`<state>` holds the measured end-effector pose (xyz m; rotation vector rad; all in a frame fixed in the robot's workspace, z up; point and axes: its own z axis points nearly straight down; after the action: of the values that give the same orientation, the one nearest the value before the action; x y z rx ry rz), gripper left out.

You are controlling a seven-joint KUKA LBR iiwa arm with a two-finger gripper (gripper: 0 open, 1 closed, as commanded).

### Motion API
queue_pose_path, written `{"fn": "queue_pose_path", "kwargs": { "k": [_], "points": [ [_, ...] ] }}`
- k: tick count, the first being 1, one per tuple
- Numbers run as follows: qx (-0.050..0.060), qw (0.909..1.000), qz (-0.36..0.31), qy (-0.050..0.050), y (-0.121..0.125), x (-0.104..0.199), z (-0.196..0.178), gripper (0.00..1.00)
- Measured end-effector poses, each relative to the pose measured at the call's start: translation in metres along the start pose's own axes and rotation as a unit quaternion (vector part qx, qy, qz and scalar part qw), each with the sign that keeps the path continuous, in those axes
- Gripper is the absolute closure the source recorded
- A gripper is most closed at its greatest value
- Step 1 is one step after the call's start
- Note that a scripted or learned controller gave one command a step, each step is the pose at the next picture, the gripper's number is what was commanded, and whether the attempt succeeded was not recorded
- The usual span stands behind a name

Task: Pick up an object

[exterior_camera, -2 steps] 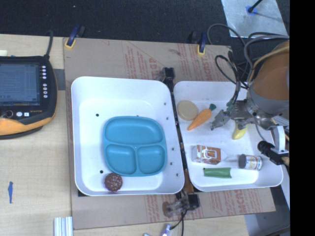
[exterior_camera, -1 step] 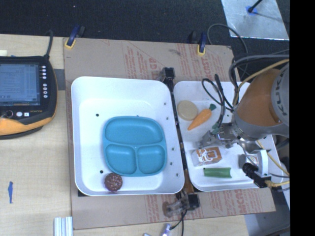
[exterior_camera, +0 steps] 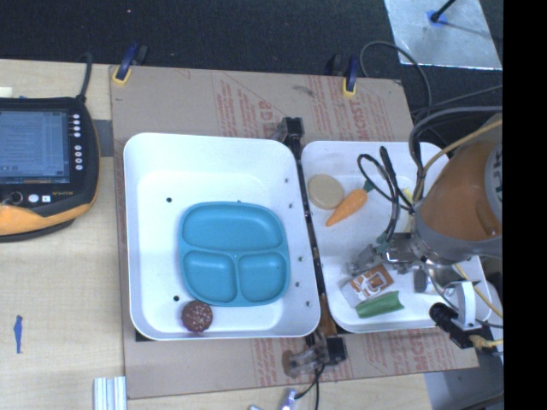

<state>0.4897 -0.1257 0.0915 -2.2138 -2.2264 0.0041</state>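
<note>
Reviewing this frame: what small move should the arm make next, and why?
Probably a short descent. The gripper sits just above the brown-and-white packet in the right bin, with the green piece beside it, and nothing shows between the jaws yet.

Even overhead light, fairly bright. The 2 shallow white plastic bins [exterior_camera: 145,229] near overexposure, walls losing detail. Soft short shadows under the blue 3-compartment plastic tray [exterior_camera: 232,252]. Dark floor [exterior_camera: 214,11] at top nearly black. Overall softness; small items grainy. The grey and orange robot arm [exterior_camera: 461,199] slightly blurred.
</note>
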Motion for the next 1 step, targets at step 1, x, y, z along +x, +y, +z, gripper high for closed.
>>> {"fn": "queue_pose_path", "kwargs": {
  "k": [1],
  "points": [
    [0.000, 1.0000, 0.000, 0.001, -0.0045, 0.0173, 0.0001, 0.00]
  ]
}}
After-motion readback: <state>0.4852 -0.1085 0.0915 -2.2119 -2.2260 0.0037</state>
